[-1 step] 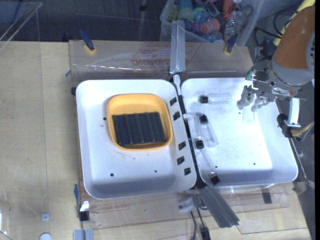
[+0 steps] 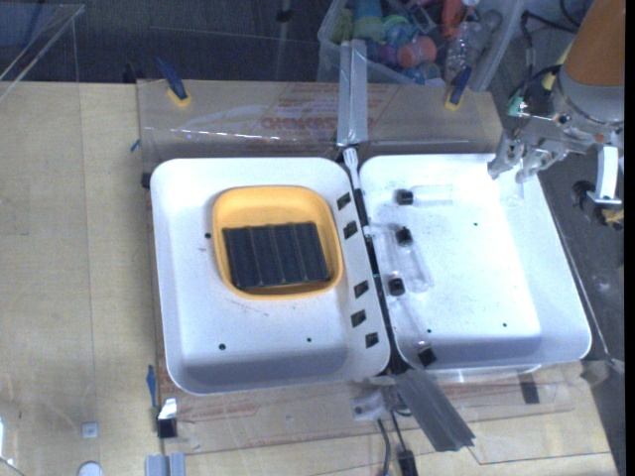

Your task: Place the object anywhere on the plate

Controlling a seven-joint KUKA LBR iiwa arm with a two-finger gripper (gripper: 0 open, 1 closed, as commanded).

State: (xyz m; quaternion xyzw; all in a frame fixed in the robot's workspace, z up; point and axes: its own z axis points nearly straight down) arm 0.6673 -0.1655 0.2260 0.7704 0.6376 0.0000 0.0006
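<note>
Camera view, looking down at a slant on two shallow white bins set side by side. The left-hand white plastic bin [image 2: 189,355] holds a yellow-orange rounded-square plate [image 2: 273,203], and on the plate lies a dark, flat ribbed rectangular object [image 2: 276,256], resting wholly within the plate's rim at centre left of the frame. The right-hand white plastic bin [image 2: 516,315] carries only small clear pieces with black caps [image 2: 404,198] near the central divider. The grey arm with its orange band [image 2: 600,38] stands at the upper right of the frame, with the two-finger gripper [image 2: 520,159] over the far right corner of the right-hand bin, well apart from the plate. Whether the gripper is released or clenched cannot be told; nothing is seen between its tips. As a judgement, the placement appears complete: the object sits on the plate, and nothing evident remains but withdrawal of the arm.
</note>
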